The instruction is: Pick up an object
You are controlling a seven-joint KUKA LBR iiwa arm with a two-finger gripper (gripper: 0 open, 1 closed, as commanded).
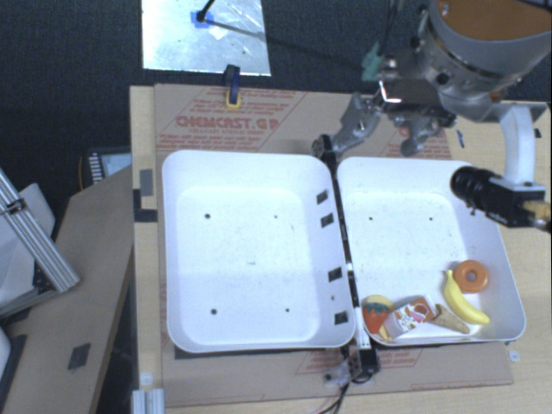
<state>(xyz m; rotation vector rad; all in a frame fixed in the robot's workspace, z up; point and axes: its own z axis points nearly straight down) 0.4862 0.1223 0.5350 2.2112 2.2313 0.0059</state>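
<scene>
Metal fingers (366, 128) high at far edge, grip state unclear. Yellow plastic banana (463, 298), orange ring (471, 275) crowd near-right bin corner; grab may slip.

Saw two white bins (250, 257) on a tan bench (103, 231). Noted a yellow banana (461, 302), an orange ring (471, 275), and a red-and-white packet (408, 316).

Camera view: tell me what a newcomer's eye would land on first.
First, the big grey arm with its orange band, looming over the top right, its gripper hanging above the far end of the divide between the bins. Next, the bright cluster in the right bin's near corner: a yellow banana, an orange ring beside it, and a small red-and-white packet.
</scene>
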